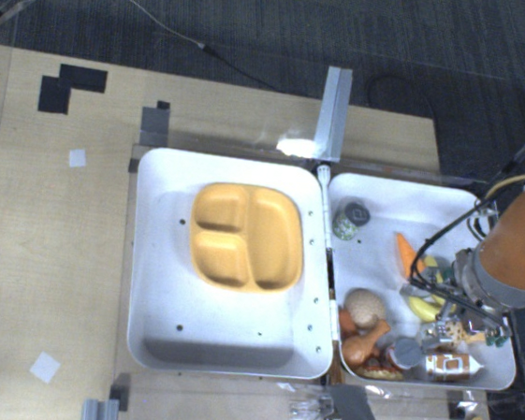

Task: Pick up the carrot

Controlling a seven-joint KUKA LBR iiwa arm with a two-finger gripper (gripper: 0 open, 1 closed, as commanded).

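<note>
1. Far left: bare tan table (41,254), marked with black shapes and small pale squares.
2. Left bin (150,333): white, shallow, carrying a yellow divided plate (245,235) near its middle; nothing else lay inside.
3. Metal post (333,114) at the back, standing over the seam between the two bins.
4. Right bin (387,192), back-left corner: a small greyish-green jar (349,219), apart from the other items.
5. Right bin, front-left: a cluster of toy foods, among them a pale round piece (364,308) and an orange-brown drumstick-shaped piece (367,339), lying touching.
6. Right bin, middle: the carrot (405,252), a short orange wedge lying flat on the bin floor, just left of the dark cables and not lifted.
7. Just right of the carrot: a yellow banana-like piece (424,307), partly under the cables.
8. Right bin, front-right: pincer (444,336) lowered among a grey disc (406,351) and a small printed box (452,367); whether spread or pressed together could not be told, the tips being hidden by cabling and clutter.
9. Far right: arm (520,248) with its orange band, reaching in over the bin's right side.
10. Progress, as a judgement: pick not achieved. Carrot lay on the bin floor, toward the bin's back from the pincer. Left to do: reposition over the carrot, close on it, lift clear.
</note>
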